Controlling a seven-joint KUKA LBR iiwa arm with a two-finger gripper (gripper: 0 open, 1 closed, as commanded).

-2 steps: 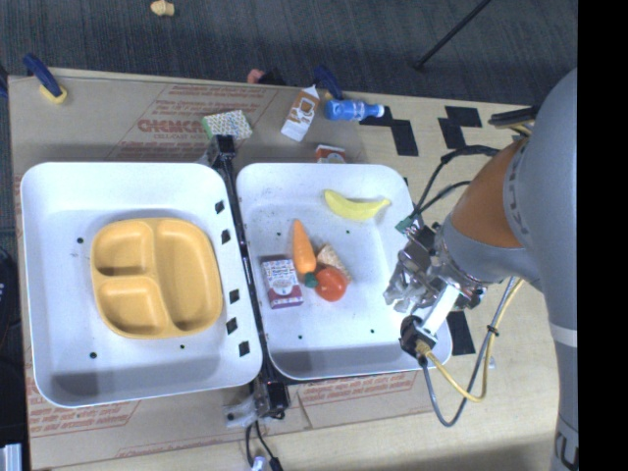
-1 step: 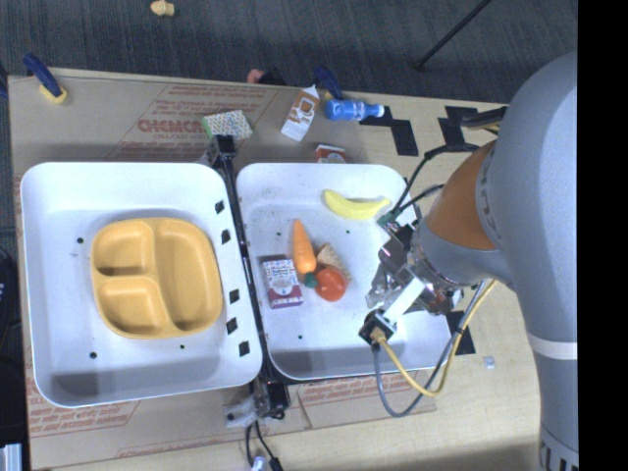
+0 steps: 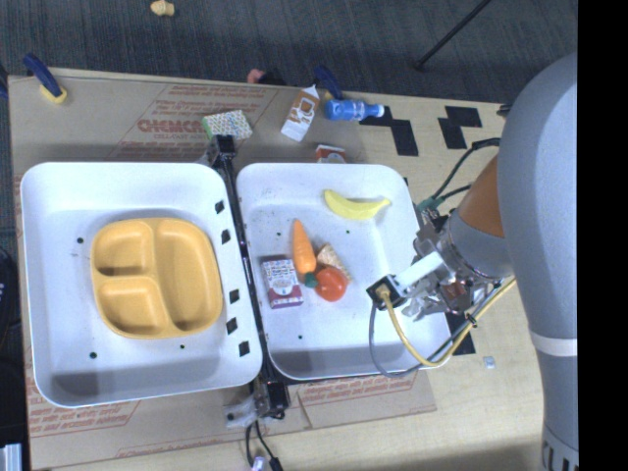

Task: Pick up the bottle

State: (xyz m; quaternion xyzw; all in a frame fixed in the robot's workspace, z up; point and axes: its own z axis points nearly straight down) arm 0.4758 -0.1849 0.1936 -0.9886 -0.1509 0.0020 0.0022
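The bottle point(image 3: 351, 110) is seen lying on its side on the bench, beyond the right bin point(image 3: 392, 346), beside a small carton point(image 3: 300, 114). The gripper point(image 3: 424, 292) is held well apart from it, over the bin's right side; whether its jaws are spread cannot be told. A banana point(image 3: 355, 204), carrot point(image 3: 303, 246) and tomato point(image 3: 331, 283) lie inside.

A dark grey carpeted floor point(image 3: 245, 18) stretches beyond the bench's far edge, with a small yellow scrap point(image 3: 162, 8) lying on it. The bench point(image 3: 128, 116) is covered in flattened brown cardboard printed with red lettering. Black square markers point(image 3: 397, 130) sit on the cardboard toward its far right corner.
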